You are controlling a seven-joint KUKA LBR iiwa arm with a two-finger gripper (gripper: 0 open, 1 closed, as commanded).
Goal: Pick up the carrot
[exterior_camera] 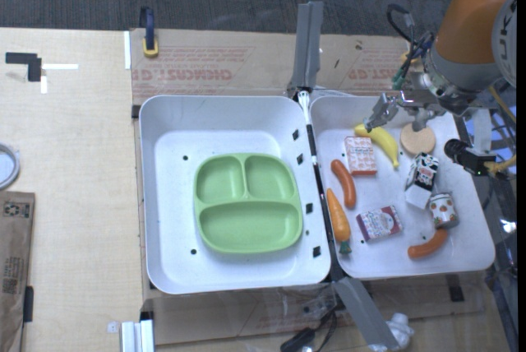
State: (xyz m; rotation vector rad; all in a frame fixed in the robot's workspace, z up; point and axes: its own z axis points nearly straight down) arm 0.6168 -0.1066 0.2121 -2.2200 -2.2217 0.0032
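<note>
Carrot [337,215] lies at the near left edge of the right bin [468,256], long axis running far to near, green end nearest. My jaws [380,113] hover at the far side above the banana [383,141], apart and holding nothing; carrot lies near-left of them.

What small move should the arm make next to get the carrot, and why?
Probably carry the tool toward the view's lower left and stop above the carrot. It now hangs over the banana at the right bin's far side, while the carrot lies by that bin's left wall.
</note>
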